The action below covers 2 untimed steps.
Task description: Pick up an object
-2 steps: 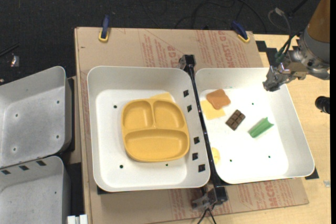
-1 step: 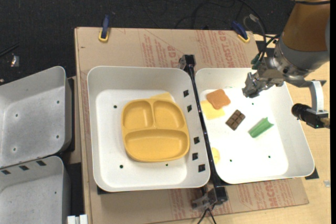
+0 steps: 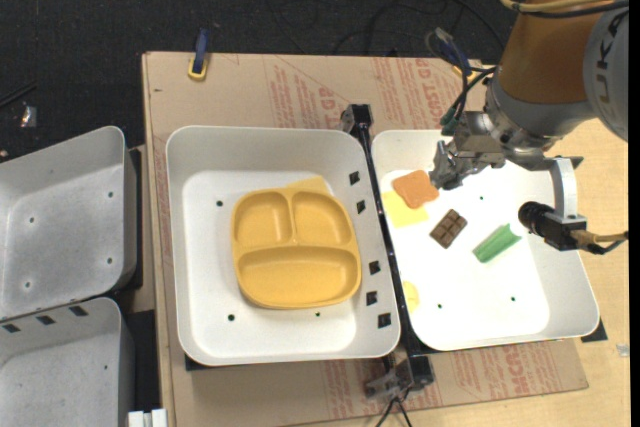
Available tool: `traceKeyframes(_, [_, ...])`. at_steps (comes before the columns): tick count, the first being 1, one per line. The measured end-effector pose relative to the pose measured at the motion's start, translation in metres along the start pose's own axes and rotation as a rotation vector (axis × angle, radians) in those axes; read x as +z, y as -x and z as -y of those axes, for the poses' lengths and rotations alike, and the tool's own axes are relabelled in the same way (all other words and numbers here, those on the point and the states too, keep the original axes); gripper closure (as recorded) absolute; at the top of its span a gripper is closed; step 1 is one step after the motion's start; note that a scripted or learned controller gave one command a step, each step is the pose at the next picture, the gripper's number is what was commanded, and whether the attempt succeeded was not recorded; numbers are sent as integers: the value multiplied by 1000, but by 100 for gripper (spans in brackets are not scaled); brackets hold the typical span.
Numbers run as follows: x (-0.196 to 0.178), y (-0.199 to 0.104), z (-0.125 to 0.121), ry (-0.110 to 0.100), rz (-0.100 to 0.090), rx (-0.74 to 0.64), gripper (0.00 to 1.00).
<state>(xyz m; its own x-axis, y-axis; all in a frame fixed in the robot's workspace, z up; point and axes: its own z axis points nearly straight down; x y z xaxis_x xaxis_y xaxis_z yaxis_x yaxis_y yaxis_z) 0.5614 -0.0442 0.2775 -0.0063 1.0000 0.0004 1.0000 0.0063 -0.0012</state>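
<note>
In the right bin (image 3: 530, 315) lie an orange square piece (image 3: 413, 188), a pale yellow flat piece (image 3: 402, 213) under it, a brown chocolate-bar piece (image 3: 448, 229) and a green block (image 3: 495, 243). My gripper (image 3: 447, 168) hangs just right of the orange piece, at its upper right corner, low over the bin floor. Its dark fingers point down and left. Nothing shows between them.
The left bin (image 3: 200, 215) holds a yellow divided plate (image 3: 296, 248). A small yellow bit (image 3: 410, 294) lies by the right bin's left wall. A black divider (image 3: 375, 215) runs between the bins. Grey trays (image 3: 60, 215) sit off the bench to the left.
</note>
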Motion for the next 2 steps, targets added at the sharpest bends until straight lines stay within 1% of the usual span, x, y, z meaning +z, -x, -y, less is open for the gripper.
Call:
traceKeyframes(1, [14, -55, -10, 0, -1, -1, 100])
traceKeyframes(2, [14, -104, -4, 0, 0, -1, 100])
